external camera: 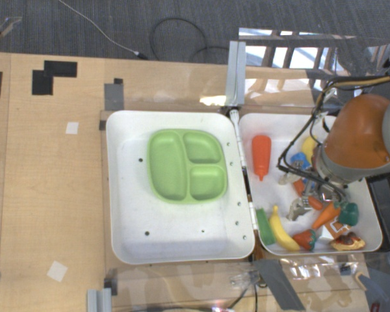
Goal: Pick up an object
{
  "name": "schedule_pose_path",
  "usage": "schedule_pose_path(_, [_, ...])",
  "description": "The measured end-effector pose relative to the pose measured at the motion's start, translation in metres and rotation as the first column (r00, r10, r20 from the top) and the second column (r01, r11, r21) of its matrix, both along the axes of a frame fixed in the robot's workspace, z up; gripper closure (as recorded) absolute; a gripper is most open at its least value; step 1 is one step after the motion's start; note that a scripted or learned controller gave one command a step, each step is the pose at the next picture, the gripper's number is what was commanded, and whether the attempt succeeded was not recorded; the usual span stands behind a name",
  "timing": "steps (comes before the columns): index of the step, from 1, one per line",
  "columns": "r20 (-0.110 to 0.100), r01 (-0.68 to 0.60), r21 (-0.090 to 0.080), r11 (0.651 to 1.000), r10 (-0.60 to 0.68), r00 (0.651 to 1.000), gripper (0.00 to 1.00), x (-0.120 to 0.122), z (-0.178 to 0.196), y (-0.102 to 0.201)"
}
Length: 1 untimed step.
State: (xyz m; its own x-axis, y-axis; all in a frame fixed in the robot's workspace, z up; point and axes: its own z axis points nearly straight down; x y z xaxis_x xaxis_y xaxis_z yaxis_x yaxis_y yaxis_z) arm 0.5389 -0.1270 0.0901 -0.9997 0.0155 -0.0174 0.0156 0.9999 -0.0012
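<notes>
Claw (303, 207) down low among the toys in the camera view, hanging just above and right of the banana (283, 233). Spread or pressed together? Cannot tell from up here, hidden under the arm's (357, 138) orange bulk. Nothing seen pinched in it.

Banana lying along the near-left part of the right bin (376, 238), curved. Green toy (264, 225) touching the banana's left side, red piece (305, 240) at its right tip, orange carrot toy (325, 214) up and right of it, just beside the claw. Red bottle (261, 156) well up from the banana, lying alone. Far left of the banana, across the wall, green plate (185, 164) sitting in the left bin (127, 239).

Probably hollow plastic, that banana: light, stiff, smooth and a bit slippery, likely to roll or squirt out sideways. Best taken across the thick middle, square to its length, not at a tapering end. Crowded neighbours a risk for nudging.
</notes>
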Motion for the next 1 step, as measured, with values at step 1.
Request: schedule_pose_path(1, [0.012,-0.008,-0.002,1.0,0.009,1.0,1.0,0.0041,0.0137,0.0014])
